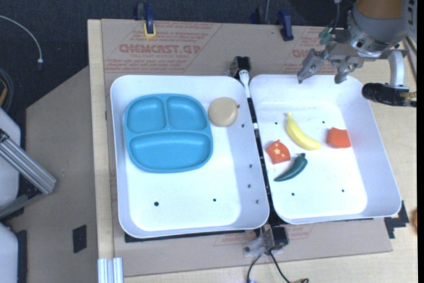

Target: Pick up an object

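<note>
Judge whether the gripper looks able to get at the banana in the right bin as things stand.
Probably yes: the gripper hangs open over the right bin's far edge, and the banana lies uncovered with nothing between.

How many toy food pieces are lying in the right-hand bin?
4: a yellow banana mid-bin, an orange-red block to its right, a red piece near the left wall, and a dark green pepper just below it.

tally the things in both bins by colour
Blue: 1, divided plate
Tan: 1, round piece
Yellow: 1, banana
Red or orange: 2, strawberry-like piece, block
Dark green: 1, pepper
Total: 6
</note>
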